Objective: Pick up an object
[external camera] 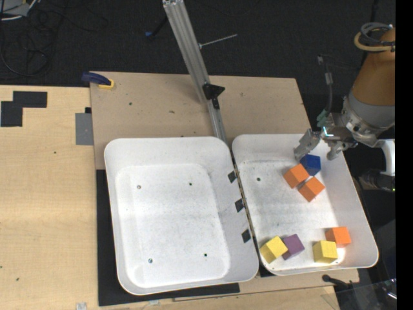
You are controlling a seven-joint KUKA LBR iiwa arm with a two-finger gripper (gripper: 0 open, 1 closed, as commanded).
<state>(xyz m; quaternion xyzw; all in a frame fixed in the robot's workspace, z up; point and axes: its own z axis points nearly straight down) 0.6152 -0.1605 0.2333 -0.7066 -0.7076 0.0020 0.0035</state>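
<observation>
Two shallow white plastic bins sit side by side on the tan bench, the left bin (129, 173) in the lower centre of the frame and the right bin (271, 192) toward the lower right. Seven small foam blocks lie in the right bin. Near its upper right corner a blue cube (312, 164) touches an orange cube (296, 175), and a second orange cube (312, 188) sits just below and to the right of that one. Along the bin's lower edge a yellow cube (273, 248) touches a purple cube (293, 245), and further right another yellow cube (324, 251) lies just beside a third orange cube (339, 236).

From the right edge of the frame the grey arm with its orange band reaches in, and its two-finger gripper (319, 148) hangs over the right bin's upper right corner, directly above the blue cube. Its two fingers stand apart, one to the left and one to the right, with nothing between them. A ribbed silver aluminium bar (190, 50) slants from the top centre of the frame down toward the gap between the bins.
</observation>
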